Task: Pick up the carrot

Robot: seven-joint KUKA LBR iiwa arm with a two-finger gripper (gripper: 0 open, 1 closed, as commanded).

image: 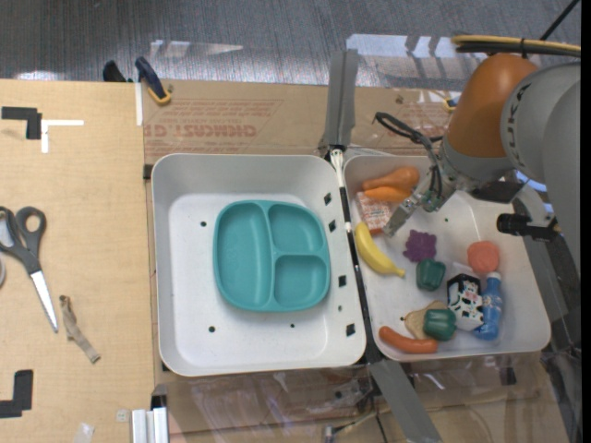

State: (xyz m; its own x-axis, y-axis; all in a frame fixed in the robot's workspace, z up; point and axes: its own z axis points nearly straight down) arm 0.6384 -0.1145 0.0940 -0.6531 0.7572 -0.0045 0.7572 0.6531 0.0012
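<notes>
While the gripper hangs with fingers spread apart, the carrot lies just beside it.

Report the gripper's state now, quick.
Gripper: fingers open, holding nothing; it hangs just below the carrot in the right bin.

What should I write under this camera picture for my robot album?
Robot gripper hovers beside the carrot in the right bin of toy food.
</notes>
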